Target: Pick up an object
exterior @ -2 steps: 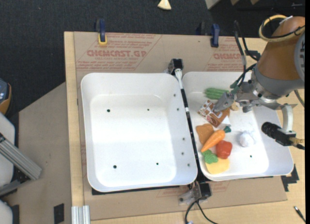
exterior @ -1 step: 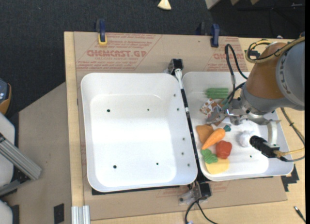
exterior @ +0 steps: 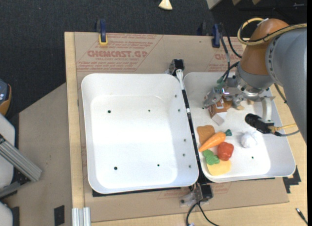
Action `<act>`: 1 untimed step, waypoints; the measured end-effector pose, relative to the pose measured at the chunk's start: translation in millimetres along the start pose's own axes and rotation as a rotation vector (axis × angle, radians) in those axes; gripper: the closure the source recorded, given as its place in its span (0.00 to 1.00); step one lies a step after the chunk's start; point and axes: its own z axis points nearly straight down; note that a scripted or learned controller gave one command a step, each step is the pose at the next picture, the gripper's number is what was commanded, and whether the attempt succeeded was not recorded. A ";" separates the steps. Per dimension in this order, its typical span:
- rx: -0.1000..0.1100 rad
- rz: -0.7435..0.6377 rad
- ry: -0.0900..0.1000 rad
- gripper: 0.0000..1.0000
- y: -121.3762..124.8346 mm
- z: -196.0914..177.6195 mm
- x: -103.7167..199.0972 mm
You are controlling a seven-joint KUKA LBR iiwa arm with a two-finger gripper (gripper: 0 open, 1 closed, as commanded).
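Camera view, slanted down on the bench.

Arm (exterior: 287, 54) enters from the right, with the orange band (exterior: 258, 49) above the wrist. It is bent down over the back of the right bin (exterior: 265, 164).

Gripper (exterior: 219, 101) sits low in the right bin's far left part, near the divider between the bins. Whether it is apart or together: cannot tell, as the wrist body blocks the tip.

Brown object (exterior: 222, 106) is right at the gripper's tip, touching it or just under it. Held or not: cannot tell. A pale grey scrap (exterior: 218, 119) lies just in front of it on the bin floor.

Other pickable things are all in the right bin, clustered at the near left:
- tan slice (exterior: 205, 132) against the left wall
- carrot (exterior: 213, 142) lying slantwise, overlapping the slice
- red piece (exterior: 225, 151) just beside the carrot's thick end
- green piece (exterior: 210, 157) touching the red one
- yellow piece (exterior: 219, 168) nearest the front rim
- white lump (exterior: 247, 140) apart from the cluster, toward the bin's middle

Left bin (exterior: 131, 132) lies alongside, its rim touching the right bin's. Both bins rest on a brown board (exterior: 122, 50) held by a blue clamp (exterior: 102, 27) at the back edge.
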 end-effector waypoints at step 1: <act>0.028 0.008 -0.005 0.00 25.3 1.2 12.9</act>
